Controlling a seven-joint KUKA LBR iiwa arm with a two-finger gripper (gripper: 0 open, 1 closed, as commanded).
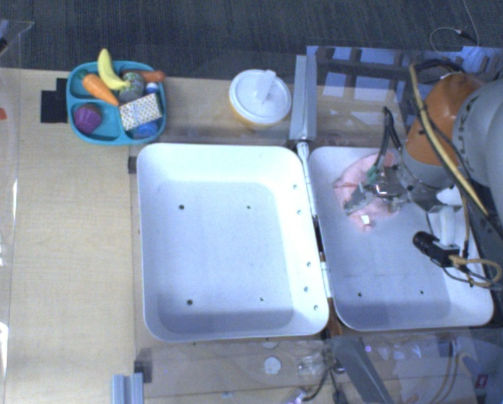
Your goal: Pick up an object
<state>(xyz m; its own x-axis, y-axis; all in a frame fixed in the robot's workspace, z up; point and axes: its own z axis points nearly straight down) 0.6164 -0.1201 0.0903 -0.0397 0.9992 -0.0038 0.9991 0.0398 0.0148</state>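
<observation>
Reaching into the right bin (pixel 403 301), your hand (pixel 376 194) sits on the pink object (pixel 357 183); you cannot tell its grip, so nothing counts as lifted yet.

The two bins (pixel 222 242) are plain white; the object (pixel 362 183) in the right bin is pale pink; the arm (pixel 479 133) is grey with an orange band; the tray (pixel 108 129) is blue; its banana (pixel 108 71) is yellow; the carrot (pixel 98 88) is orange.
</observation>
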